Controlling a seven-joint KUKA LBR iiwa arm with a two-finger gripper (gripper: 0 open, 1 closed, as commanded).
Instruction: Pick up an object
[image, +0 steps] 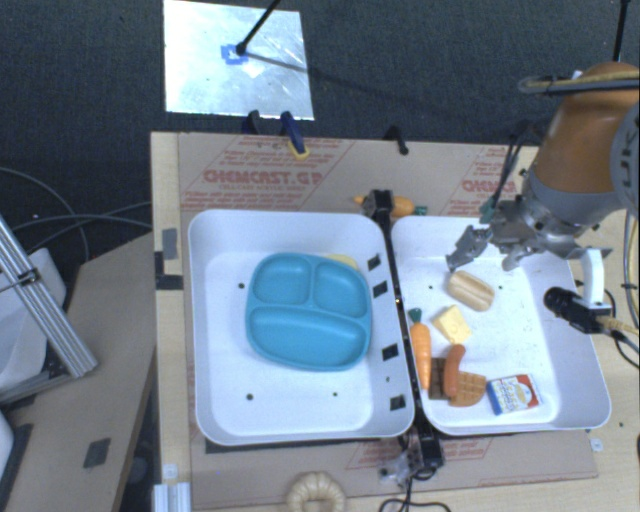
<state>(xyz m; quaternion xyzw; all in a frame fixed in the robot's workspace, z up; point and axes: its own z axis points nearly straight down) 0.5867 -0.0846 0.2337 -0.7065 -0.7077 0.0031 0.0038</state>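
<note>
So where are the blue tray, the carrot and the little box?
blue tray (300, 335): camera view, bare floor of its long front compartment.
carrot (422, 350): camera view, middle of its orange body.
little box (513, 393): camera view, centre of its printed face.

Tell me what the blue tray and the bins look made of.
Blue tray: likely molded plastic, matte, with smooth rounded dividers and uniform color. Left bin and right bin: probably thin formed plastic, white, slightly glossy, with soft rounded rims; metal can't be ruled out.
</note>
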